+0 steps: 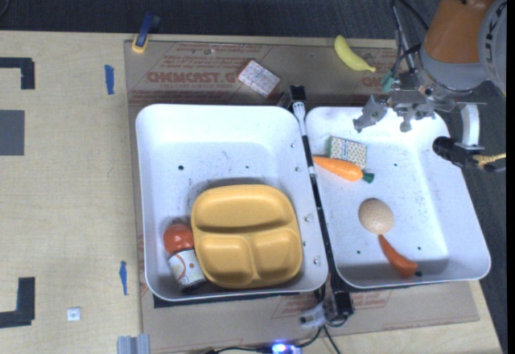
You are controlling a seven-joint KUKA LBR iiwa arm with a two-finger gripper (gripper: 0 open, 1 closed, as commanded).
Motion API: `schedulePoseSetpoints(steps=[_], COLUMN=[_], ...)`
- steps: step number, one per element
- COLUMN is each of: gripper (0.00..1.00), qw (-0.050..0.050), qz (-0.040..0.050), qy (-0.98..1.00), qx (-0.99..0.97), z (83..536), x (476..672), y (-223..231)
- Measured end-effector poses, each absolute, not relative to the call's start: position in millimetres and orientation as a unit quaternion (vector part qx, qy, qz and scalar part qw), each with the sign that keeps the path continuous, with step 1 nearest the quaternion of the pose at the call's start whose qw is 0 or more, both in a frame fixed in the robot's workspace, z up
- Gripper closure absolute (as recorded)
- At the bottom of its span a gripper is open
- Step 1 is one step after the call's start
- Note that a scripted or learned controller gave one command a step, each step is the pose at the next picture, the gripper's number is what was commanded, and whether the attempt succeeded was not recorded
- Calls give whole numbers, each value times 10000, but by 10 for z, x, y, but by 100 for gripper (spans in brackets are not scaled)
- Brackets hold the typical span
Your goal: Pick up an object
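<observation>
— So where is the gripper (pixel 389 109)?

— Over the far rim of the right bin (pixel 451 244), hanging from the arm (pixel 463 22). Its fingers look spread, with nothing between them.

— And what could it pick?

— The nearest thing is the carrot (pixel 338 169), lying flat just below it, touching a small patterned card (pixel 348 150). Further toward the near edge sit an egg (pixel 376 215) and an orange pepper (pixel 397 256) against the wall.

— The left bin (pixel 161 183)?

— A yellow tray (pixel 244 236) takes up most of it, with a small can (pixel 182 254) wedged beside it. Well apart from the gripper, so likely not the target.

— And the banana (pixel 352 55)?

— Out on the surface behind the bins, as is a wrapped packet (pixel 257 77). I judge the carrot the easiest reach; the gripper is high yet, so the grasp is not begun.
</observation>
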State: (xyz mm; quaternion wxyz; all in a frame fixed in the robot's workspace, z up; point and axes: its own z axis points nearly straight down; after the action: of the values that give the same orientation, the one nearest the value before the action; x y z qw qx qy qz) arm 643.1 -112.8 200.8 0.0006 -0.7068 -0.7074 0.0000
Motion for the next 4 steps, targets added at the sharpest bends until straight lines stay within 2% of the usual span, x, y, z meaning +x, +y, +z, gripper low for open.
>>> schedulePoseSetpoints(steps=[1,2,3,4], gripper=[0,0,100,0], qw=[-59,-4,-25,-24], qz=[-43,-5,-18,-17], qy=[-7070,-7067,-7065,-7065], qx=[-7072,-7075,-7077,-7077], z=[1050,855,959,958], x=[6004,5332,5346,5345], y=[-1300,-999,-1000,-1000])
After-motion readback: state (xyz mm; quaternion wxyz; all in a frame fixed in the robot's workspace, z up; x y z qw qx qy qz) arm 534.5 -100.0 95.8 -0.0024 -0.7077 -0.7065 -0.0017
